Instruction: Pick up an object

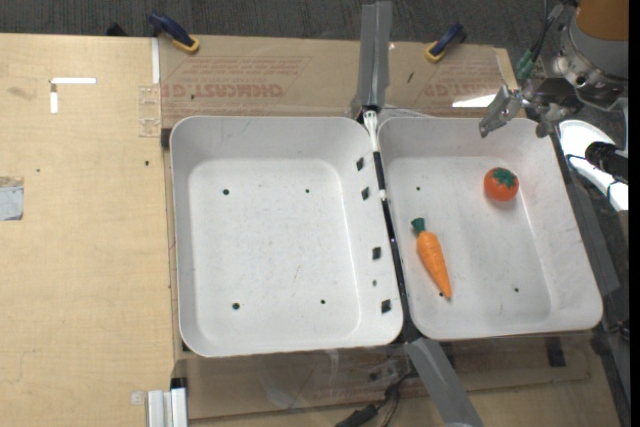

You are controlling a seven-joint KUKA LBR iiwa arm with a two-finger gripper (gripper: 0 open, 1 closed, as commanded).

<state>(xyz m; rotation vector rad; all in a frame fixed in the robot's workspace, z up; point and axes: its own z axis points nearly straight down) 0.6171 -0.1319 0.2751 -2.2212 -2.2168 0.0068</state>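
Camera view looks down on two white bins side by side; the right bin point(560, 305) holds the two candidates, a tomato point(501, 185) and a carrot point(432, 259), while the left bin point(180, 245) has nothing in it that I can make out. The gripper point(520, 105) hangs over the far right corner of the right bin, at the end of the arm point(600, 25) coming in from the right. Whether it is spread or pressed together I cannot tell — the metal parts there overlap too much — but nothing sits in it.

The tomato is the nearer thing: it lies just toward the camera from the gripper, near the right bin's far right part, well clear of the walls. Being round, it asks for no particular wrist turn. The carrot lies further off, toward the camera and to the left, in the bin's left half near the divider point(385, 215). Its long axis runs from the green top at the far end down to the tip at the near end, slanting slightly right, so a grasp there would want to close across that axis.

My judgement: no pick has begun, and the short move is down and slightly forward onto the tomato
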